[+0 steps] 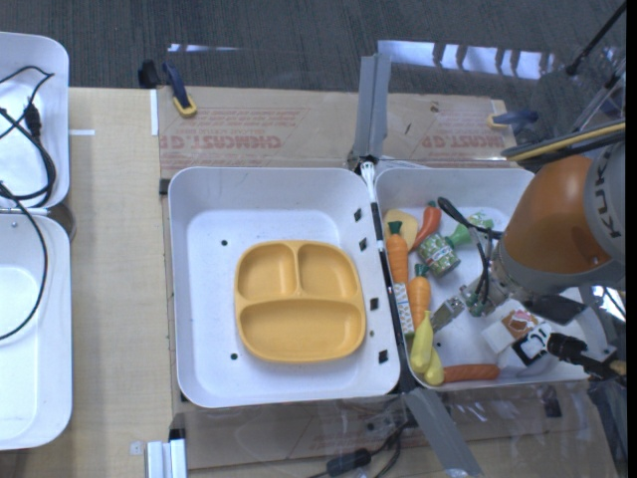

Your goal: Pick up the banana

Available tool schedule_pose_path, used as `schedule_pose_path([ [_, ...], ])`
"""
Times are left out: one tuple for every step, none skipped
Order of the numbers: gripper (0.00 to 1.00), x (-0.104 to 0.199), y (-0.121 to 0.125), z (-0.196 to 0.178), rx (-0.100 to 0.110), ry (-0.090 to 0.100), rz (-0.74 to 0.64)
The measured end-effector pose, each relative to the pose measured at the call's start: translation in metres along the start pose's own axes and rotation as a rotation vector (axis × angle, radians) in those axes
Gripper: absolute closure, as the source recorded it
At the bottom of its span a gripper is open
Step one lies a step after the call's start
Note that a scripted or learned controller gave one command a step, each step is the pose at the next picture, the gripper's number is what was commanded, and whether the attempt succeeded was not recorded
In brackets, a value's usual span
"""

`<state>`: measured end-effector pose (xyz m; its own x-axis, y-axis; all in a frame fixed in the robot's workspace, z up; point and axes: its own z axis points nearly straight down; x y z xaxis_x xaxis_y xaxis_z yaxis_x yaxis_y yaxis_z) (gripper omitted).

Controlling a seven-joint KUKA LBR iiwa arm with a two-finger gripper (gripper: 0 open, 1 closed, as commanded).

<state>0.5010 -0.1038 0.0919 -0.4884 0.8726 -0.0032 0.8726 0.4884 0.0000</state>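
Gripper (476, 302) hovering mid right bin (518, 182), finger state hiding from view. Banana (425, 352) lying against bin's left wall beside carrots (403, 267). Probably light, smooth, curved plastic; gripping across middle looking best.

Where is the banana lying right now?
The banana lies in the right bin, near its front-left corner against the wall shared with the left bin, just below a carrot and left of the gripper.
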Motion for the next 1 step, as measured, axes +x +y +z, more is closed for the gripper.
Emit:
schedule_pose_path([
  [0.00,0.0000,0.0000,0.0000,0.000,0.000,0.000],
])
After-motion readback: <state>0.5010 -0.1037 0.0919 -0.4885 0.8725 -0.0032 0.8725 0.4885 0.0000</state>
